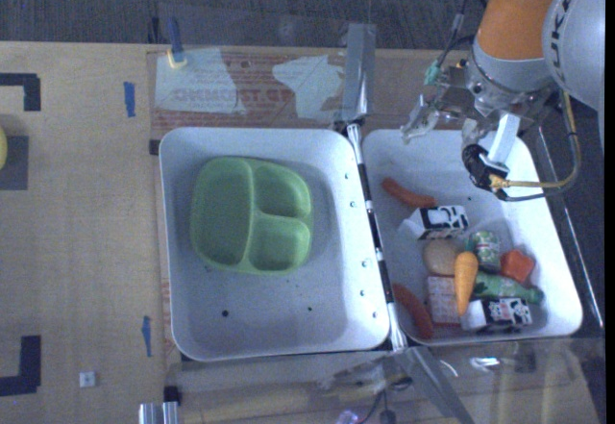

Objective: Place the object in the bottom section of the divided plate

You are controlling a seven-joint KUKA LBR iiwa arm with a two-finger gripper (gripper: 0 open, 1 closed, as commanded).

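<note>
Green divided plate [253, 213] in left bin [183, 316]; toy food [464, 280] in right bin [560, 302]; tool [452, 119] grip unclear.

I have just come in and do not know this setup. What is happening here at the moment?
A grey and orange robot arm reaches in from the right, its end effector above the top of the right bin. That bin holds a pile of toy foods, such as a carrot and a sausage. The green divided plate lies in the left bin, and nothing has been placed on it yet.
</note>
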